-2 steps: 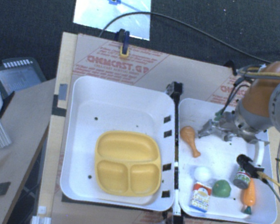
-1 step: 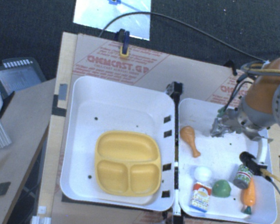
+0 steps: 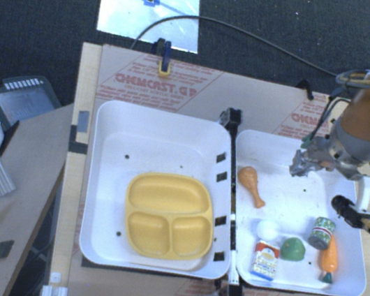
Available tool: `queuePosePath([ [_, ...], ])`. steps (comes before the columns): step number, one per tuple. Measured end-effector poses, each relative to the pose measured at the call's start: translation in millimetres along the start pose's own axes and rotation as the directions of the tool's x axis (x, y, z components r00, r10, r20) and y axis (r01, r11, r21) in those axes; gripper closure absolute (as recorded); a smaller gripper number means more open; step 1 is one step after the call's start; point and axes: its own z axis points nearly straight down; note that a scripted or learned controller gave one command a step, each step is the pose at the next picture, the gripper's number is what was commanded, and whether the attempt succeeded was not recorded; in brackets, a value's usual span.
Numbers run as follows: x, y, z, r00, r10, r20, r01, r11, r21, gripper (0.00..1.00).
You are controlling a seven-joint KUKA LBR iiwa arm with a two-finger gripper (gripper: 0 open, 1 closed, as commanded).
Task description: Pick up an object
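Observation:
The right bin (image 3: 352, 287) holds several small items. An orange-tan drumstick (image 3: 251, 184) lies near its left wall. A white ball (image 3: 267, 229), a green lump (image 3: 293, 248) and a small red-and-white carton (image 3: 265, 259) sit toward the front. A small can (image 3: 321, 233) and an orange carrot (image 3: 329, 258) lie at the front right. My gripper (image 3: 303, 163) hangs over the back part of this bin, to the right of and beyond the drumstick, with nothing visibly held.
The left bin (image 3: 107, 165) carries a yellow three-compartment tray (image 3: 169, 215). A black divider strip (image 3: 229, 187) runs between the bins. A black fitting with a cable (image 3: 348, 208) juts over the right bin's right side. Bare floor lies around the drumstick.

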Motion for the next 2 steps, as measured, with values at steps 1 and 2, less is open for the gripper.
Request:
queuePosePath([
  [1, 2.5, -1.5, -64.3, 1.0, -0.004, 0.001, 0.004, 1.0, -0.003, 1.0],
  [2, 2.1, 0.6, -116.5, 1.0, -0.005, 0.001, 0.005, 1.0, -0.003, 1.0],
])
